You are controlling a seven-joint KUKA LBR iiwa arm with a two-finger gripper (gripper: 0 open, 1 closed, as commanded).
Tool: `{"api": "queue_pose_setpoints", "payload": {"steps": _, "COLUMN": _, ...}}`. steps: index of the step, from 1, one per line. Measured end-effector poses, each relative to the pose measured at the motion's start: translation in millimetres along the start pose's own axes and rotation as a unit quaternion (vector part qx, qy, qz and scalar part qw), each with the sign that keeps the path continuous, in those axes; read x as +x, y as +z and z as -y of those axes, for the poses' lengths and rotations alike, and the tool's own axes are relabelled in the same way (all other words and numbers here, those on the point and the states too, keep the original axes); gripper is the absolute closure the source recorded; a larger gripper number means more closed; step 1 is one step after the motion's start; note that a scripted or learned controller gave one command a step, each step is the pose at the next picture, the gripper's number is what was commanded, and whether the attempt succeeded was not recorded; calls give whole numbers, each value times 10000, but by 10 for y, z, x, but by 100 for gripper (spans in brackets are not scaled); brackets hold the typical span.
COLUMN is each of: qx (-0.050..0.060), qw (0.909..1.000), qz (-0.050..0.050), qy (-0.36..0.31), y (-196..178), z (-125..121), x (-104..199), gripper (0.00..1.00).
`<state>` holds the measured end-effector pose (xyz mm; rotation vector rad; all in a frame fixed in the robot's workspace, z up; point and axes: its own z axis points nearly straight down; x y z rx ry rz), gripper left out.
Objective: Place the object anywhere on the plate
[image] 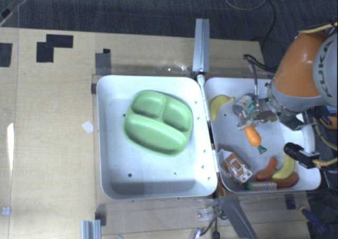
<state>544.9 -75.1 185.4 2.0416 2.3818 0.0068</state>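
plate (157,121): glossy green plastic | bins (113,143): smooth white plastic | bench (47,143): pale wood

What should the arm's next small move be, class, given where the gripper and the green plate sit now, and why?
Probably a short descent onto the carrot. The gripper hangs over the right bin, just above that carrot, with nothing seen between its fingers, while the green plate lies in the left bin with no item on it. Something must be grasped before carrying anything across.
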Motion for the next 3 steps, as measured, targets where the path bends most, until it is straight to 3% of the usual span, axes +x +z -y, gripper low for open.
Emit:
{"api": "queue_pose_setpoints", "payload": {"steps": 1, "qx": 2, "qw": 9946, "qz": -2, "qy": -1041, "y": -494, "z": -493, "x": 919, "gripper": 100}}
{"api": "queue_pose_setpoints", "payload": {"steps": 2, "qx": 0, "qw": 9916, "qz": -2, "qy": -1294, "y": -372, "z": -838, "x": 1448, "gripper": 100}}
{"api": "queue_pose_setpoints", "payload": {"steps": 3, "qx": -1, "qw": 9916, "qz": 0, "qy": -1295, "y": -374, "z": -839, "x": 1446, "gripper": 0}}
